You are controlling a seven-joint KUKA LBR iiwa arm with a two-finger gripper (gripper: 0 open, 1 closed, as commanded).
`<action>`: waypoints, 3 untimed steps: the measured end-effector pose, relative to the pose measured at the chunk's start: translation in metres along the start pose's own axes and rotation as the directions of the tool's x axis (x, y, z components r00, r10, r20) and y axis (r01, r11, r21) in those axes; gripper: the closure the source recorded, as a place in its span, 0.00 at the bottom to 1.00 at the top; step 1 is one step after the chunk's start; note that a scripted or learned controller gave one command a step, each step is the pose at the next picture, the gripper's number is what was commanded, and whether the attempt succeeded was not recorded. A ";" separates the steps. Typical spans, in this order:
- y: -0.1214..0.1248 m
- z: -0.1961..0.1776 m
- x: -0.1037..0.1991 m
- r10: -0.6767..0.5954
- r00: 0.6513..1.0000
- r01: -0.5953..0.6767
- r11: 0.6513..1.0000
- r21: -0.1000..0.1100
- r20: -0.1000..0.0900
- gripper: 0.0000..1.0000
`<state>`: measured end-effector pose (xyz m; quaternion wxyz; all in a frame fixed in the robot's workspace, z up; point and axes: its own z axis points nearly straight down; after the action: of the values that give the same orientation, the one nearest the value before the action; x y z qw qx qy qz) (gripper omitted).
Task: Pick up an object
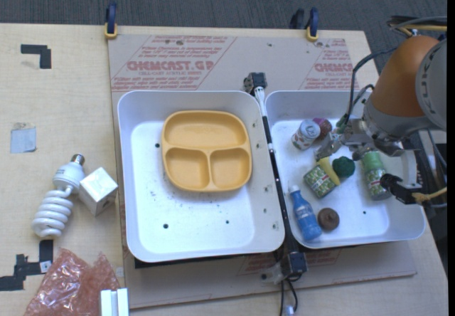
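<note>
The right bin [398,225] holds several small items. A small can [307,134] lies at its back left. A green and yellow packet [321,178] and a dark green round object [345,166] sit in the middle. To the right lies a green bottle [373,174]. Near the front are a blue bottle [304,213] and a brown round piece [328,218]. My gripper [338,144] hangs low over the middle of this bin, just right of the can and just behind the dark green object. Nothing can be seen held in it.
The left bin [142,222] bears a yellow divided tray [207,149]. On the bench to the left lie a spiral light bulb [57,197], a white cube [98,188] and a reddish crinkled bag [67,282]. The arm's cables [416,190] hang over the right bin's right edge.
</note>
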<state>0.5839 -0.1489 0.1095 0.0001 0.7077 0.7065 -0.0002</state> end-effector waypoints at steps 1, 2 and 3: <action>-0.064 0.017 0.016 0.000 1.000 0.000 1.000 0.000 0.000 0.00; 0.014 -0.004 0.007 -0.002 1.000 0.002 1.000 -0.001 0.000 0.00; 0.069 0.017 0.012 -0.009 1.000 0.009 0.999 0.037 -0.006 0.00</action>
<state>0.6527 -0.1369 0.0921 -0.0150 0.7043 0.7096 -0.0110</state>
